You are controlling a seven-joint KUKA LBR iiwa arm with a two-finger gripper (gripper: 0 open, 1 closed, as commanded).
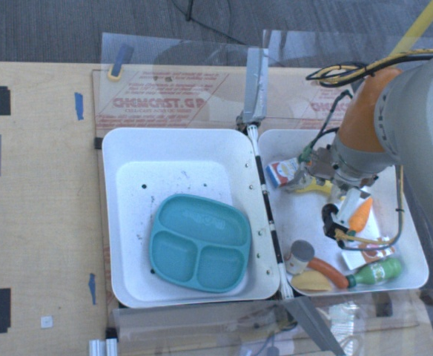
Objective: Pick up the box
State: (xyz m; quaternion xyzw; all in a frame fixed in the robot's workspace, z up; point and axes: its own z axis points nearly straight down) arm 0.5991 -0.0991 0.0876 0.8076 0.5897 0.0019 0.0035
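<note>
The box (pixel 279 173) is a small white carton with red and blue print, lying in the upper left corner of the right bin (pixel 417 269). My gripper (pixel 304 170) hangs low just to the right of the box, at or touching its right edge. The grey arm with its orange band reaches in from the right above it. The gripper body hides the box's right end.
A yellow item (pixel 316 188) lies just below the gripper. An orange carrot (pixel 360 215), a small can (pixel 300 254), a green bottle (pixel 377 271), a white card and two more food pieces fill the bin's lower part. The left bin (pixel 127 162) holds a teal divided tray (pixel 200 242).
</note>
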